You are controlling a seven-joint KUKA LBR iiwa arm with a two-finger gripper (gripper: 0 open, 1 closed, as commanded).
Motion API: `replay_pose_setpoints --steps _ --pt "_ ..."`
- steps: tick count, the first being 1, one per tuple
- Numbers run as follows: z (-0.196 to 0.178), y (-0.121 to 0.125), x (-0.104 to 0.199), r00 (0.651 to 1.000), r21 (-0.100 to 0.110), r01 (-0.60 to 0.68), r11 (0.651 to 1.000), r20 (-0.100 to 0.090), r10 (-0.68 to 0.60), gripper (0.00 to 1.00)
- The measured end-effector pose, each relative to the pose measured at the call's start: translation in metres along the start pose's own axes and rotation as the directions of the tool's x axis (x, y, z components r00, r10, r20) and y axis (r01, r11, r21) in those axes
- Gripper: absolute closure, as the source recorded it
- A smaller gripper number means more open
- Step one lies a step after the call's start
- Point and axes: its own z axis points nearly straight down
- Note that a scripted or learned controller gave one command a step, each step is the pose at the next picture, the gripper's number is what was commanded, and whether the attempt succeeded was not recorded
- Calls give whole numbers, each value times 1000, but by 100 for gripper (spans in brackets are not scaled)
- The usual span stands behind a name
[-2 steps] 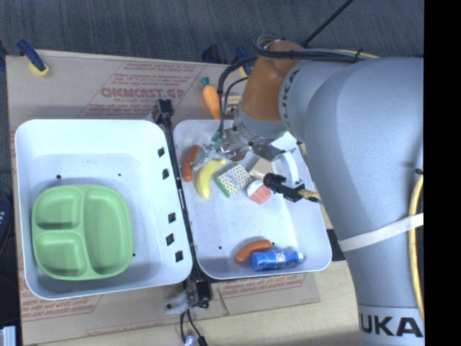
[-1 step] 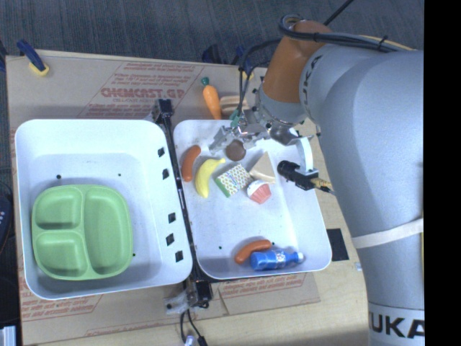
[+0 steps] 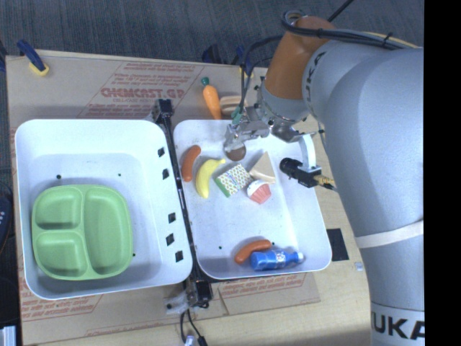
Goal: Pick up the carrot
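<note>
The carrot (image 3: 210,101), orange with a green top, lies on the cardboard just beyond the far rim of the right bin (image 3: 310,222), outside both bins. My gripper (image 3: 236,144) hangs over the far part of the right bin, a short way to the right of and nearer than the carrot, not touching it. Its tip sits just above a cream wedge (image 3: 263,166) and a green patterned block (image 3: 232,179). Nothing of the carrot is near its tip.
The right bin also holds a sausage (image 3: 189,162), a banana (image 3: 207,176), a red and white cupcake (image 3: 258,191), a second sausage (image 3: 253,250) and a blue bottle (image 3: 276,259). A green divided plate (image 3: 81,231) lies in the left bin (image 3: 86,139).
</note>
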Motion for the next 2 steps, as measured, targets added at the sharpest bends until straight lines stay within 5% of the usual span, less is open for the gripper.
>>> replay_pose_setpoints --steps 1,2 --pt "-80 4 33 960 -1 -280 960 -1 280 100" --pt "-99 15 103 882 0 -471 882 -1 471 100"
